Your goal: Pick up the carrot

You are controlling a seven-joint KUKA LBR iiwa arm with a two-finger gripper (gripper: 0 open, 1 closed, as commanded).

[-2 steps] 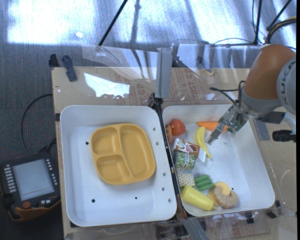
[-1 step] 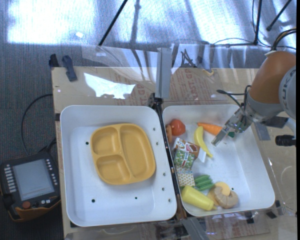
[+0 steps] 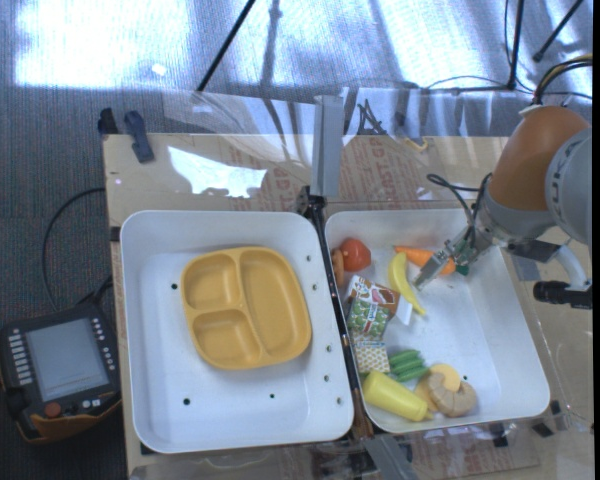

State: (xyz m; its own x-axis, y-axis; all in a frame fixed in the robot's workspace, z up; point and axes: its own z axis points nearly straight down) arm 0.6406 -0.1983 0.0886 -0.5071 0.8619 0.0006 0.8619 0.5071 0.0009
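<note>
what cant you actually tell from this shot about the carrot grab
- Gripper, camera view: too small and dark to tell whether it grips anything.
- Carrot, camera view: its right end is covered by the gripper, so contact can't be judged.
- Packet, camera view: label too small to read.
- Arm, camera view: cut off by the right edge.

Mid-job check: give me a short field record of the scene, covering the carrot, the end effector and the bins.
carrot: right bin, far side, beside the banana
end effector: low over the right bin, tip at the carrot's near end
grasp: cannot tell
left bin: holds a yellow divided plate
other right-bin items: tomato, snack packet, yellow bottle
</note>
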